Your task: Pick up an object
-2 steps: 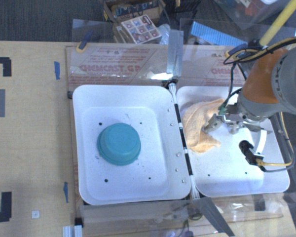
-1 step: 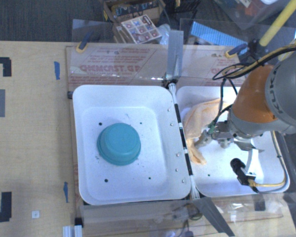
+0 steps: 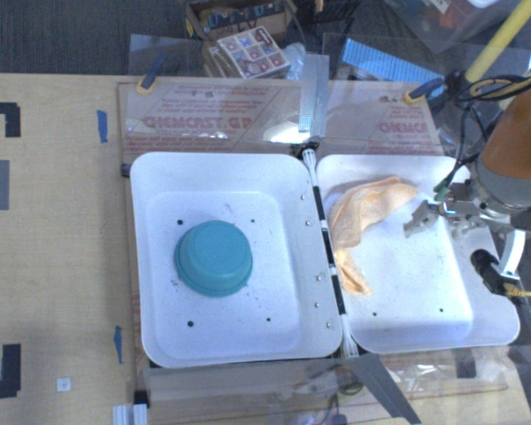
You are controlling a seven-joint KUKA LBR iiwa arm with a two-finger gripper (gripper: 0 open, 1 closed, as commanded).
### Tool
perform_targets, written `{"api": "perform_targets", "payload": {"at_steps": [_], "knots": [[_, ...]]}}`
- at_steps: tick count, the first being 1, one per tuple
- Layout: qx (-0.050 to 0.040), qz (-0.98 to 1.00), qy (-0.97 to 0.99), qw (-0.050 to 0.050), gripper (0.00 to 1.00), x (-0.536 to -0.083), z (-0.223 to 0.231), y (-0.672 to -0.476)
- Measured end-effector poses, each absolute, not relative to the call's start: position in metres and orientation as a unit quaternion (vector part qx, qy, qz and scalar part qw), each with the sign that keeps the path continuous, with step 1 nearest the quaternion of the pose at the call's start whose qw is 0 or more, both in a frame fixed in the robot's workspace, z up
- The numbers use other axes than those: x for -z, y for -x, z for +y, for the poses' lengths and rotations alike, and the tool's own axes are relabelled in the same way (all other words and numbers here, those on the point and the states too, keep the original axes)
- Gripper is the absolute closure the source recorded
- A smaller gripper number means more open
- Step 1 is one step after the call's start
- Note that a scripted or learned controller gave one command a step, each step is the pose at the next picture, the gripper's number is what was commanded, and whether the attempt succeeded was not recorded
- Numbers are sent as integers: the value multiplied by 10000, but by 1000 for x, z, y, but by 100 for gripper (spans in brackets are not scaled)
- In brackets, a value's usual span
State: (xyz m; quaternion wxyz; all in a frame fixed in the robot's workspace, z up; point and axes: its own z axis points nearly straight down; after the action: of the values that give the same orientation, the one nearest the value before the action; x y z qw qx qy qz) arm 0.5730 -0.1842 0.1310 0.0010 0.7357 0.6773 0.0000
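Note:
A crumpled yellow-orange cloth (image 3: 361,221) lies in the right bin (image 3: 425,317), against its left wall, with one end trailing toward the front. A teal bowl (image 3: 213,257) sits upside down in the middle of the left bin (image 3: 159,193). My gripper (image 3: 440,219) hangs over the right bin, just right of the cloth's upper end and apart from it. It is open, and only white bin floor shows between its fingers. The grey wrist and orange band rise behind it at the right edge.
A ridge (image 3: 326,255) where the two bin walls meet separates the bins. Clear plastic sheeting (image 3: 212,118) and clutter lie behind the bins. The wooden bench top (image 3: 53,237) extends to the left. Cables (image 3: 478,96) hang near the arm at the back right.

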Motion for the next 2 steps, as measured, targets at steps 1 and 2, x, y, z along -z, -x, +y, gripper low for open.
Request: {"api": "perform_targets", "payload": {"at_steps": [1,2], "knots": [[-4,7254,-6883,21,0,-138,-138,-647],[-3,7952,-6063,22,0,-90,-125,-667]]}}
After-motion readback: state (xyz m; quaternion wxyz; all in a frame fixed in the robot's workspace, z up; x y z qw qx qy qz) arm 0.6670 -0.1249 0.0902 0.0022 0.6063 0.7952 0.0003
